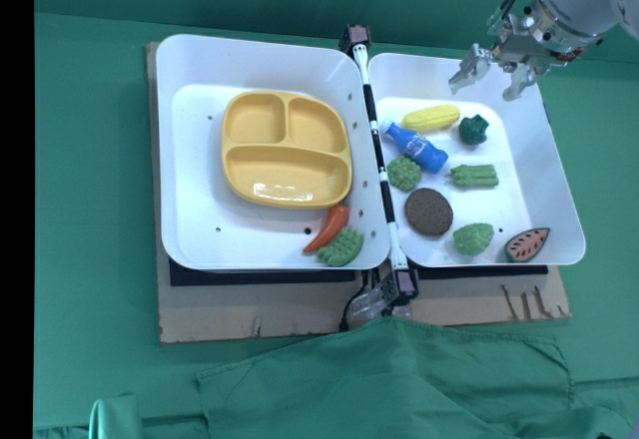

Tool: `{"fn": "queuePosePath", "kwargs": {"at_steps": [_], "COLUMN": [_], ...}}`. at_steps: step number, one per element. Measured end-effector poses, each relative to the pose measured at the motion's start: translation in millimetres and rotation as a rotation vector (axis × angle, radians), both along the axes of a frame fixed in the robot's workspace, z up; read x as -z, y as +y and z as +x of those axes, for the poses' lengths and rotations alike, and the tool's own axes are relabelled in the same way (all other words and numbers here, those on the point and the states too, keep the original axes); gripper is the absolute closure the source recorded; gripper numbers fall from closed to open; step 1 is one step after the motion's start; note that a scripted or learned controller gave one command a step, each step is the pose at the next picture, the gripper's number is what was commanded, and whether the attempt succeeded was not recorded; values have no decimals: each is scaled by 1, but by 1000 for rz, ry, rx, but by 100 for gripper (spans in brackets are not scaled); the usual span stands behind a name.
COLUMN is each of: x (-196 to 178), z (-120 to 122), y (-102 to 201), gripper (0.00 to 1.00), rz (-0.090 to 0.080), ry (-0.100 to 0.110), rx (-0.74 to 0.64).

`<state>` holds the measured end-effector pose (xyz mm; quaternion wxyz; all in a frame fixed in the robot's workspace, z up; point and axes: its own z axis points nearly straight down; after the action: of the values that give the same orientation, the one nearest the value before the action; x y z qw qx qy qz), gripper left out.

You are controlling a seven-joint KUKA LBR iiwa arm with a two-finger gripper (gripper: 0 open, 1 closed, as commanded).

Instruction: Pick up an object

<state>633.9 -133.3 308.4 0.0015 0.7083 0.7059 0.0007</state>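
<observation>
Below the open, empty end effector [494,74], the yellow corn [430,117].

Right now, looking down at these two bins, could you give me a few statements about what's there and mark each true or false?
1. The yellow divided plate sits in the left bin. True.
2. The gripper holds the blue bottle. False: its open fingers hold nothing; the bottle lies in the right bin.
3. The watermelon slice lies on the plate. False: it lies in the right bin's near corner.
4. The brown cookie lies in the right bin. True.
</observation>
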Motion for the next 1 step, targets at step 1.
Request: {"fn": "queuePosePath", "kwargs": {"at_steps": [1], "x": [0], "z": [0], "y": [0], "gripper": [0], "rz": [0], "ry": [0], "rx": [0]}}
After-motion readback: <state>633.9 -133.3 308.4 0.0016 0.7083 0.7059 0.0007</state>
